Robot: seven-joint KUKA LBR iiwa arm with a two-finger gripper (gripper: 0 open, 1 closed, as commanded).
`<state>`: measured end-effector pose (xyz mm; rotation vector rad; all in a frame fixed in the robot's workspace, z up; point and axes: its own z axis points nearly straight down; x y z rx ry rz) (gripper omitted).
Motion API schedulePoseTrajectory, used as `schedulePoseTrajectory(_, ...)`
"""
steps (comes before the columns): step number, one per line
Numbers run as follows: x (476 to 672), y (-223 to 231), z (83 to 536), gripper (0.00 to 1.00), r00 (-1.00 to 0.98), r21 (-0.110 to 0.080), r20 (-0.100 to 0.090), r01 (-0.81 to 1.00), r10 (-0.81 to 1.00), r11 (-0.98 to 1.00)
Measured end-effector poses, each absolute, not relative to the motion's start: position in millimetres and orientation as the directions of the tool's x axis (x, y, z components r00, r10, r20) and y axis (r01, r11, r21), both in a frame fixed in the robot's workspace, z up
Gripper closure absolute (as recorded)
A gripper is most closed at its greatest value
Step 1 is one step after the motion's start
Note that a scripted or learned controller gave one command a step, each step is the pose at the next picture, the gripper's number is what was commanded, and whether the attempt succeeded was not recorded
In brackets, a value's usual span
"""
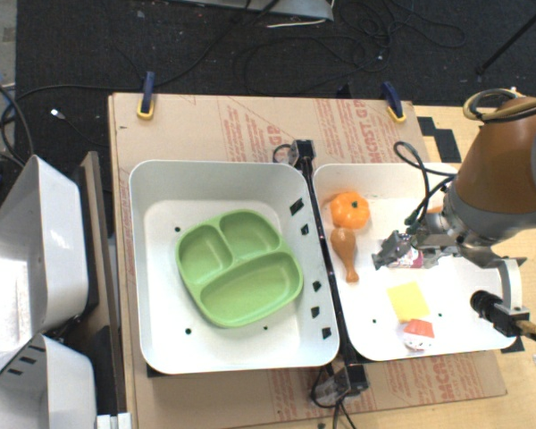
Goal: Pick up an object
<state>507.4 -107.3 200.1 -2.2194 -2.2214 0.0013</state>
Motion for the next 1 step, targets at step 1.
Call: schedulePoseTrajectory(1,547.5,-152.6,173.3,0.00,0.003,0.002,-0.002,1.000,1.000,-0.003)
